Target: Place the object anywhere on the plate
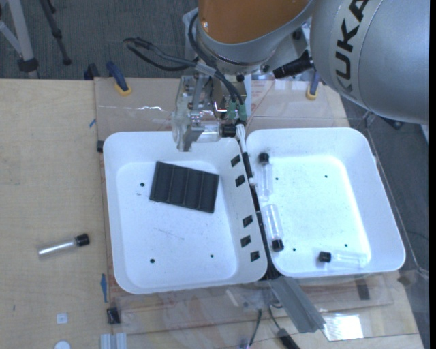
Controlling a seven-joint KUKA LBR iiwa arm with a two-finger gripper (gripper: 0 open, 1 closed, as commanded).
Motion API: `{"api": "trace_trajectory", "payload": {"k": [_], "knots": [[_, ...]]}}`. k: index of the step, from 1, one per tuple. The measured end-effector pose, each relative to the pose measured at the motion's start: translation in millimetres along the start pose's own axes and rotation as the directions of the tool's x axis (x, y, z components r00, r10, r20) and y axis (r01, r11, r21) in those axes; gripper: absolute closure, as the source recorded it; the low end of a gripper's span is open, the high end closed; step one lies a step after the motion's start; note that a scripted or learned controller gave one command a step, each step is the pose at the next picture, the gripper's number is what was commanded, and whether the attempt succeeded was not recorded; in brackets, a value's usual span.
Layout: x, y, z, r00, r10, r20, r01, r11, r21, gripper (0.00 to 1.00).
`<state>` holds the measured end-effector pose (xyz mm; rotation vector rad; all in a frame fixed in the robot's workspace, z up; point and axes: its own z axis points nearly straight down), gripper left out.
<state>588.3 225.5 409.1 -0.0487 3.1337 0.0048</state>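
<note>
On the bare wood of the bench (48, 170), far left, a clear tube with a black cap (63, 245) lies on its side, well apart from the bins. Next comes the left bin (126, 272), and in its upper half lies a dark ribbed plate (184, 187), flat and slightly skewed, with white floor showing all around it. Above the plate's far edge, at the bin's back rim, hangs the hand (197, 129), a pale, partly see-through assembly under the arm's orange band (248, 17). The glare and clutter there are too heavy for me to tell whether it is released or clenched, or whether anything sits in it.

Along the ridge where the two bins meet runs a row of small black tabs. In the right bin (381, 204), three capped tubes lie on the floor: one (263, 174) near the left wall toward the back, a second (272, 225) just below it along the same wall, and a third (340, 258) near the front edge, lying crosswise. None of them touches the plate, which is in the other bin.
</note>
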Motion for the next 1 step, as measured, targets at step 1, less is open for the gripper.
{"api": "trace_trajectory", "payload": {"k": [1], "knots": [[3.0,0.4,-27.3,0.970,-0.242,0.002,0.242,0.970,-0.001,1.00]]}}
